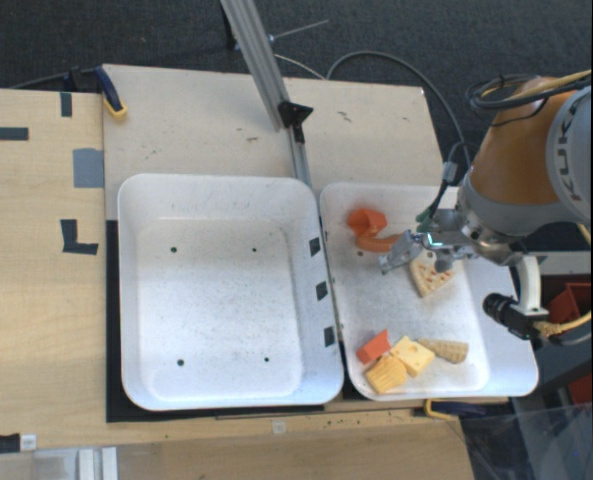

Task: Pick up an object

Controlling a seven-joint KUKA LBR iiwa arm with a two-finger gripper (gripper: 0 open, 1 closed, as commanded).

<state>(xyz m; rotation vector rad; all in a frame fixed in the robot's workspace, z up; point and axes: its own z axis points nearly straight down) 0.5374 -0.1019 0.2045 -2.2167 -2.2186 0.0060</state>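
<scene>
Metal tool (408, 252) over speckled white bin (496, 373), foam-like orange block (367, 221), tan wedge (432, 277)

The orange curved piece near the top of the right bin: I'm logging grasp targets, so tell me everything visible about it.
The orange curved piece looks like matte plastic or foam: a blocky upper part with a thinner tail curling toward the gripper. It lies flat on the right white bin floor near its top-left corner, apart from the yellow and tan pieces. Whether the gripper touches its tail is unclear.
</scene>
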